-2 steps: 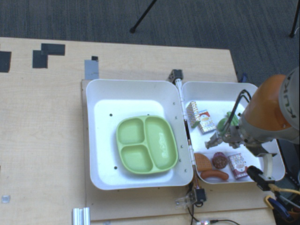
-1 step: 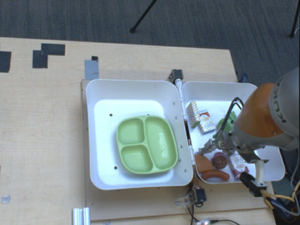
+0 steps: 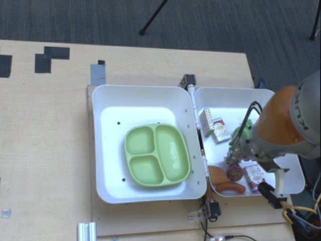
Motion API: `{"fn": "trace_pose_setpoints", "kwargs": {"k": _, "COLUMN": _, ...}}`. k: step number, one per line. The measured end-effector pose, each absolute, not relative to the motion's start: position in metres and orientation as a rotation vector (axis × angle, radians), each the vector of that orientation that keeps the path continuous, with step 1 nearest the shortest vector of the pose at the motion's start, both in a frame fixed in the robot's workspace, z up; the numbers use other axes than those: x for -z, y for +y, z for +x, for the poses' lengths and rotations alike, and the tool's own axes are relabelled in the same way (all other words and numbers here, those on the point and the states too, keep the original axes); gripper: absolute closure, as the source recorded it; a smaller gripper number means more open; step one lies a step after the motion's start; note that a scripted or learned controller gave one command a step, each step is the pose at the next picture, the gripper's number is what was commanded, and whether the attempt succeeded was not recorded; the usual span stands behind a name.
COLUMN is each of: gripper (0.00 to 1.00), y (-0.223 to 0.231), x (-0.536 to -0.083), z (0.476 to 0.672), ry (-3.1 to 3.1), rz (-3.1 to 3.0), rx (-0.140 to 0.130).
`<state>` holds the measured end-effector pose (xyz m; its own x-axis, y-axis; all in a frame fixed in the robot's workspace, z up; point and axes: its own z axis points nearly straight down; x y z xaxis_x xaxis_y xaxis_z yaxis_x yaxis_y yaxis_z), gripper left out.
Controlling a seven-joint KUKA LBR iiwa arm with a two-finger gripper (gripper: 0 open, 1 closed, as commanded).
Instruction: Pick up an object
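The right bin [image 3: 261, 100] holds several small items. A white and red carton [image 3: 214, 126] lies near its left wall. A green item [image 3: 246, 132] shows partly behind the arm. At the front lie an orange-brown piece [image 3: 216, 173], a red sausage [image 3: 231, 188], a dark red round thing [image 3: 234, 172] and a pink and white packet [image 3: 254, 174]. My gripper [image 3: 235, 158] reaches down into this bin and hangs just above the dark red round thing. The arm's orange band [image 3: 279, 122] covers the bin's right side.
The left bin [image 3: 105, 134] carries a light green divided plate [image 3: 157, 154]. A ridge [image 3: 197, 134] separates the two bins. Cables and a connector [image 3: 208, 211] lie at the bench's front edge. Dark tape patches [image 3: 50, 58] mark the bench at far left.
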<state>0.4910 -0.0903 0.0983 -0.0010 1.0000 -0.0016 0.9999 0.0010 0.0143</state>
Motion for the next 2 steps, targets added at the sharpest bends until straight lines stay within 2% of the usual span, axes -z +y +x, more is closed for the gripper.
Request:
{"fn": "trace_pose_setpoints", "kwargs": {"k": 1, "gripper": 0.00, "y": -0.090, "x": -0.098, "z": 0.491, "ry": 2.215, "rz": 2.212, "rx": -0.014}}
{"fn": "trace_pose_setpoints", "kwargs": {"k": 2, "gripper": 1.00, "y": -0.090, "x": -0.109, "z": 0.492, "ry": 2.216, "rz": 2.209, "rx": -0.018}}
